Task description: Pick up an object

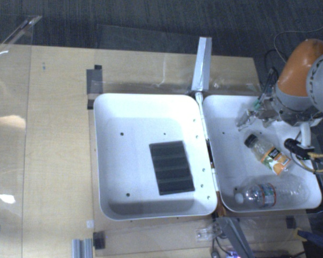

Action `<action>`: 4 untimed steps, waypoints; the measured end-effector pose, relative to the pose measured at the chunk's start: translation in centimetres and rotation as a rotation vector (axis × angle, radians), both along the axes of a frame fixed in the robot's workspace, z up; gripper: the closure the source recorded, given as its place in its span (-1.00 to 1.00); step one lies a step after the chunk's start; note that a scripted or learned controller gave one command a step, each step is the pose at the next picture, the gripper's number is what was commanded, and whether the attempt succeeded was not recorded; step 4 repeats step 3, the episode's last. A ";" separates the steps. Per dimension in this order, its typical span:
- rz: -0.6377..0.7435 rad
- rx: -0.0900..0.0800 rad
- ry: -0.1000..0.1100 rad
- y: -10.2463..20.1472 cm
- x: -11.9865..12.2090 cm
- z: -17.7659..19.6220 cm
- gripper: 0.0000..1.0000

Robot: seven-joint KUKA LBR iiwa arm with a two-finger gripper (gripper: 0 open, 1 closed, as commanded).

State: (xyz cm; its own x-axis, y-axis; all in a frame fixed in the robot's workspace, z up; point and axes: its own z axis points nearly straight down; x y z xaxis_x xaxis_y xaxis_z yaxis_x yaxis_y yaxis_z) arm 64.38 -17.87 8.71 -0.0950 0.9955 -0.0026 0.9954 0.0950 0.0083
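My hand (246, 118) hovers over the right bin (226, 160); grip state unclear. Next, I descend onto the small bottle (266, 153).

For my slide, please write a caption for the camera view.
Gripper above right bin holding two bottles; dark ridged block in left bin.

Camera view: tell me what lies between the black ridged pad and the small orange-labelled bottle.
In the camera view, the bins' adjoining rims lie between the black ridged pad and the orange-labelled bottle; otherwise just bare white bin floor.
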 end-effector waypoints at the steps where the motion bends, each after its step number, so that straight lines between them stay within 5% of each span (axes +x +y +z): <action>1: 0.207 -0.001 -0.002 0.7 -5.5 0.2 -1.00; 2: 0.207 -0.001 -0.010 0.9 -5.3 1.4 1.00; 4: 0.236 -0.001 -0.003 0.9 -5.2 0.2 1.00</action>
